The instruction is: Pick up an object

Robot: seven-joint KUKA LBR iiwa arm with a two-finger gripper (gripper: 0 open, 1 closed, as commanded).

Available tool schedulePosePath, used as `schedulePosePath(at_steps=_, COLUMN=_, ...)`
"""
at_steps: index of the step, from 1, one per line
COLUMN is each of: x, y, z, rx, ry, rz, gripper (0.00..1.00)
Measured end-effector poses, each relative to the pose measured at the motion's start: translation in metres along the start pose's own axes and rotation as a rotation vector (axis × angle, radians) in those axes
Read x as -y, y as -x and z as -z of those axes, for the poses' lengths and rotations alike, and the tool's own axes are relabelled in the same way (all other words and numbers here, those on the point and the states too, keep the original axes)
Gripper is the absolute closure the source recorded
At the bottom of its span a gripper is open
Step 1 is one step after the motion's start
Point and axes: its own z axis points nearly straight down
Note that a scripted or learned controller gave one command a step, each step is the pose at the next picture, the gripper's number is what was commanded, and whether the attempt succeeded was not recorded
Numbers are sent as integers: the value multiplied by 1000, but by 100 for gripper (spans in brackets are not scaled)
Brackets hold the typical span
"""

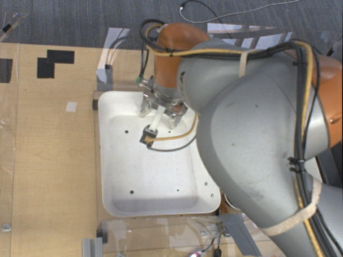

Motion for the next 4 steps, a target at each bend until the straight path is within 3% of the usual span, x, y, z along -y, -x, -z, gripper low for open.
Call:
schedulePosePath(at_steps=1, x=-36, y=67, z=100, rx=-8, ry=13, rz=-236, gripper=0)
schedulePosePath(at_steps=2, x=-27, y=152, z=214, rx=-8, ry=13, rz=-394, gripper=0)
schedulePosePath(at_steps=3, x=-25, y=65, z=102, rx=-8, ry=8, rz=-658, gripper=0)
schedulePosePath(at_steps=4, x=-10, y=103, z=98, rx=-4, ry=11, rz=17, gripper=0)
